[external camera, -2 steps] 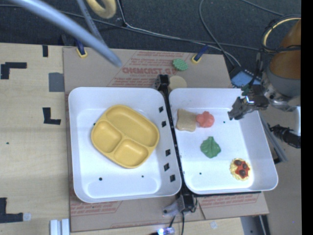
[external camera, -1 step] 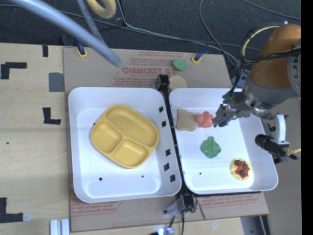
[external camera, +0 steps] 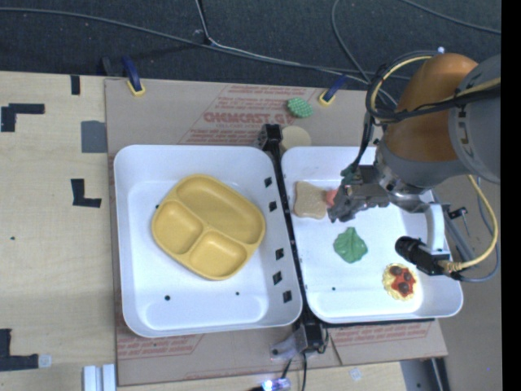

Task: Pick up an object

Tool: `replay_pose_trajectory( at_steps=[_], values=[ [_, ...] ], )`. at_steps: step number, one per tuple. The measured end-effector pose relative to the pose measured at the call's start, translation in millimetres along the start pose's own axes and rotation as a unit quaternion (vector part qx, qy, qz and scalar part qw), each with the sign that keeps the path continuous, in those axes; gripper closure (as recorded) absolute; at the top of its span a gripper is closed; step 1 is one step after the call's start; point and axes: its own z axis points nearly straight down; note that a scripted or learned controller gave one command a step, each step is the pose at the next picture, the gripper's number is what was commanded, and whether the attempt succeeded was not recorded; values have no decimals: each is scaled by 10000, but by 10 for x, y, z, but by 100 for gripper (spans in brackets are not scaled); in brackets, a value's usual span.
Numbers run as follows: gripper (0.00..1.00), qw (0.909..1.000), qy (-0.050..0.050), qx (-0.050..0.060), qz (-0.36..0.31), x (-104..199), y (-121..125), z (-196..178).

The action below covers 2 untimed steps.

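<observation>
A tan, bread-like slab of toy food (external camera: 309, 199) lies in the right-hand shallow white bin (external camera: 321, 304), near its left wall and toward the back. Just beside the slab's right edge sits a small orange-red piece (external camera: 331, 195), partly covered by the dark pincer (external camera: 342, 208), which hangs low over that spot. Whether the pincer is wide, narrow or touching either item cannot be told from this angle.

Nearer the front of the same bin rests a green leaf-shaped toy (external camera: 351, 245), and in the front right corner a yellow round toy with red topping (external camera: 400, 282).

The left white bin (external camera: 130, 300) holds a yellow three-compartment plastic tray (external camera: 207, 226), lying flat. On the brown cardboard sheet (external camera: 236, 112) covering the desk behind the bins sits a small green knobbly object (external camera: 299, 106).
</observation>
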Motion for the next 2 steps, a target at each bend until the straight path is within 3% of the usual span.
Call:
replay_pose_trajectory(
  at_steps=[1,2],
  values=[
    [100,10000,6,3,-14,544,-95,122],
    [100,10000,5,-11,-16,1058,-151,-11]
  ],
)
